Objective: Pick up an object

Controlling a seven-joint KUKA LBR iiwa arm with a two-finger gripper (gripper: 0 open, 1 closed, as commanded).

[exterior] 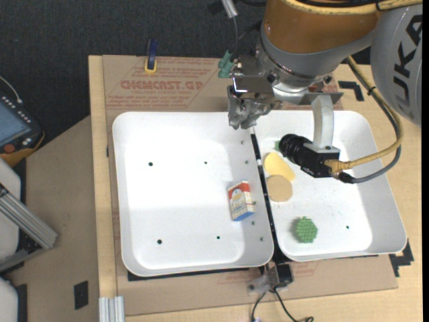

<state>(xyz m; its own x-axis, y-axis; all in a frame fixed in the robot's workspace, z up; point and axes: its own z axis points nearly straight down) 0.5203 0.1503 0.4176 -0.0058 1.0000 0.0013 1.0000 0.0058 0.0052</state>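
A small red, white and blue carton (241, 200) lies in the left bin (174, 180) close to the divider. In the right bin (362, 200), a pale yellow cylinder (278, 177) rests against the divider and a green bumpy ball (305, 229) sits nearer the front. My gripper (242, 116) hangs over the back end of the divider between the bins, above and behind the carton and the cylinder. Nothing shows held in it.
A black unit (305, 155) with a yellow cable (375, 158) hangs from the wrist over the right bin, just behind the cylinder. The bins rest on a cardboard sheet (167, 79) with a blue and yellow clip (151, 58) at its back edge.
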